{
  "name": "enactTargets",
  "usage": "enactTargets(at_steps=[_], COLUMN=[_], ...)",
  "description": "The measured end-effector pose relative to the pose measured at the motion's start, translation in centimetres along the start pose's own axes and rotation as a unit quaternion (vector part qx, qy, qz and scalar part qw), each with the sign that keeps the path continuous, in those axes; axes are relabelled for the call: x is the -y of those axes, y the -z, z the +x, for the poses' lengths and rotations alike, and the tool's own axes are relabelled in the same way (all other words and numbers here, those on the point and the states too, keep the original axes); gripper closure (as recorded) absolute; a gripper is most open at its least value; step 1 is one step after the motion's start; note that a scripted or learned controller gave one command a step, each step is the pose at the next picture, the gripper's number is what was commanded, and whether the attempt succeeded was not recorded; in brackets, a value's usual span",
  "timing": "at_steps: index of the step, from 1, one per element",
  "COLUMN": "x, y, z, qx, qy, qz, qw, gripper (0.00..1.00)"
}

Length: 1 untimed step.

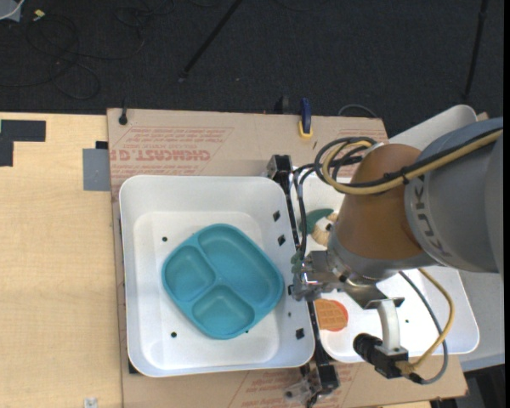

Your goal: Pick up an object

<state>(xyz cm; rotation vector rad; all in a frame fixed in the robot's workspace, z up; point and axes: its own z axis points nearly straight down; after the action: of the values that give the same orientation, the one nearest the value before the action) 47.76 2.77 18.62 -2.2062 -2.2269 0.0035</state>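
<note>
Round orange disc (331,314) flat in right white bin (459,330), lower centre-right of frame, partly under arm. Claw (310,286) above bin divider; spread cannot be told.

The grey arm (433,202) reaches in from the right, its orange-banded wrist bent downward.

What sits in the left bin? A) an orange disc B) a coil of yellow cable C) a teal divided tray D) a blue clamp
C: the teal divided tray, with three compartments, lies flat on the floor of the left bin; the orange disc is in the right bin, under the arm.
</note>
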Motion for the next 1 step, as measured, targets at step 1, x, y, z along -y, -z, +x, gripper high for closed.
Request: enactTargets(at_steps=[1], x=[0.22], y=[0.07], z=[2.42], qx=[0.001], qy=[-0.003], qz=[-0.001], qw=[1.0], gripper=[1.0])
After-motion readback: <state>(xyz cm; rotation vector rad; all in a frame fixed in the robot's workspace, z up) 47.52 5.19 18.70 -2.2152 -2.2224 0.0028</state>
